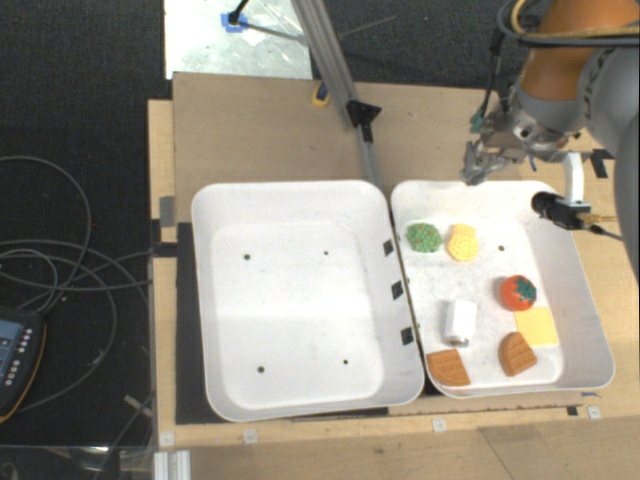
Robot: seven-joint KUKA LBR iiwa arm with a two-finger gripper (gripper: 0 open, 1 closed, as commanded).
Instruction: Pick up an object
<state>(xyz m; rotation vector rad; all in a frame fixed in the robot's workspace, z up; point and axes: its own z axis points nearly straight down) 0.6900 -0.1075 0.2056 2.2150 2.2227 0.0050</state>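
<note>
Looks like we're at the approach step: the gripper [478, 168] hangs over the far rim of the right bin [590, 313] with nothing in it, and I honestly can't tell from this angle how the pincer is set. All 7 candidates sit in that right bin, while the left bin [215, 268] beside it is plain white plastic with a few dark dots. Nearest the gripper are a bumpy green ball [423, 236] and a knobbly yellow piece [462, 242], almost touching each other. Further toward the near side: a glossy red tomato [518, 292] with a green top, a flat yellow block [537, 325], a small white cylinder [459, 320], and 2 brown, bread-like pieces [517, 353]. My guess is the next move needs a drop down and inward over 1 target, probably the green ball, without nudging its yellow neighbour.
</note>
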